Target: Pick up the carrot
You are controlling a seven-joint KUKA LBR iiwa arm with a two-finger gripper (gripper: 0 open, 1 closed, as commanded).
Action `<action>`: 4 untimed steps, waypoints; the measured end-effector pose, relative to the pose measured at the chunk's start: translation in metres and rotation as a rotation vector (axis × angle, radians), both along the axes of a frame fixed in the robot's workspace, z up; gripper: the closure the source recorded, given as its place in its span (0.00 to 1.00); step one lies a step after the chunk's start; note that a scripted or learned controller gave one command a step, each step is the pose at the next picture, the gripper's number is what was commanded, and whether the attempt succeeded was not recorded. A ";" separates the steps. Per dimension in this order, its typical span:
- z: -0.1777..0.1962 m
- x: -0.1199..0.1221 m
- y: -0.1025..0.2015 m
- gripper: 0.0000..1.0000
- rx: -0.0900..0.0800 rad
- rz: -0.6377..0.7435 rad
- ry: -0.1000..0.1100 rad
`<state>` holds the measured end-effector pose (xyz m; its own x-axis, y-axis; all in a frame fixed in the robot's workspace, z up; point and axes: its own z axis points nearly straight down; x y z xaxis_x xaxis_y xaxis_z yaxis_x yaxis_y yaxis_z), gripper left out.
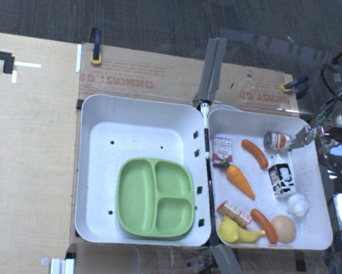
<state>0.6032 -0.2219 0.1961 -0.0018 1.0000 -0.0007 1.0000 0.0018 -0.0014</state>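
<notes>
The carrot (240, 179), orange with a small green top, lies slantwise in the middle of the right bin (322, 181). Nothing covers it. My gripper (306, 136) hangs at the bin's back right corner, just right of a small tin can (276, 140). It is well away from the carrot, up and to the right of it. The grey arm reaches in from the right edge of the view.
Around the carrot lie a red packet (222, 151), two sausages (254, 153) (264, 225), a black-and-white box (281, 180), a white lump (298, 205), a tan ball (282, 228), a yellow fruit (237, 232) and a small carton (235, 212). The left bin (95, 155) holds a green divided plate (156, 197).
</notes>
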 end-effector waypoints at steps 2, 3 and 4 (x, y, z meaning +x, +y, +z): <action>-0.005 -0.070 0.034 0.00 0.001 0.248 0.000; -0.059 -0.055 0.091 0.00 0.002 0.578 0.000; -0.104 -0.019 0.114 0.00 0.000 0.798 -0.002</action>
